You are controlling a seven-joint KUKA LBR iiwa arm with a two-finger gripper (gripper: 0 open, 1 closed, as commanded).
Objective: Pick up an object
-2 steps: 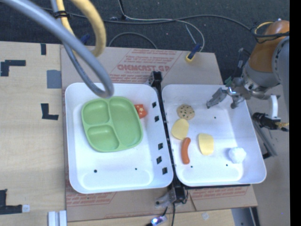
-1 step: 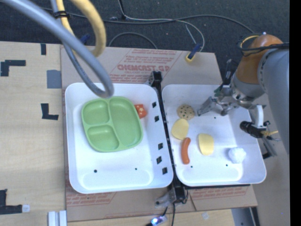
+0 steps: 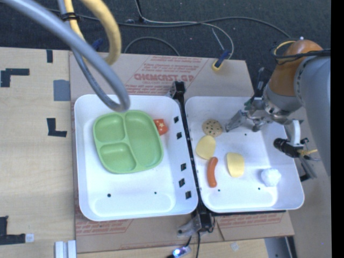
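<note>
The gripper [image 3: 236, 123] hangs over the upper part of the right bin [image 3: 285, 200], reached in from the right at the end of the grey arm [image 3: 312, 90] with its orange band. Its two dark fingers [image 3: 232, 126] point left and slightly down, and they look spread apart in a narrow V, with white bin floor showing between the tips. Nothing sits between them. The tips lie just right of the round speckled cookie [image 3: 212, 127], near it but apart from it (the slant of the view makes it hard to judge their height above the floor).

Below the cookie, a pale yellow rounded piece [image 3: 205, 147] lies near the bin's left wall, and just under it an orange-red sausage [image 3: 212, 172] lies roughly upright in the picture, its top end close to the yellow piece. To the right of these a yellow block [image 3: 235, 164] rests on the floor, and farther right, near the bin's lower right corner, a small white crumpled lump [image 3: 270, 177].

The left bin [image 3: 86, 198] carries a green divided plate [image 3: 128, 141] with three compartments, slightly tilted in the picture. A small red-orange object [image 3: 160, 126] lies just beside the plate's upper right edge. A thick grey hose [image 3: 80, 52] crosses in from the upper left and ends over the plate's top rim.
</note>
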